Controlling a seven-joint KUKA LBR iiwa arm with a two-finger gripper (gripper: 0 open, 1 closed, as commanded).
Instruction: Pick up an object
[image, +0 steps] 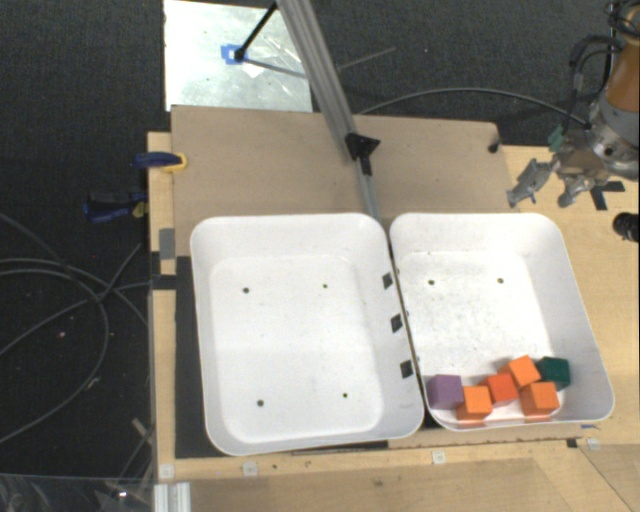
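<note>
Several small blocks huddle in the near right corner of the right bin (480, 300): a purple one (445, 390), a dark green one (555, 372), and orange ones (524, 371) (541, 398) (477, 401). My gripper (542, 196) hangs at the upper right, above the bench just beyond the right bin's far edge and well away from the blocks. It is open, and nothing sits between its fingers.
The left bin (290, 330) lies beside the right one, joined by black clips (396, 322). A slanted metal pole (330, 90) crosses the bench's far side. Blue and yellow clamps (160, 160) grip the bench's left edge. Cables trail on the dark floor.
</note>
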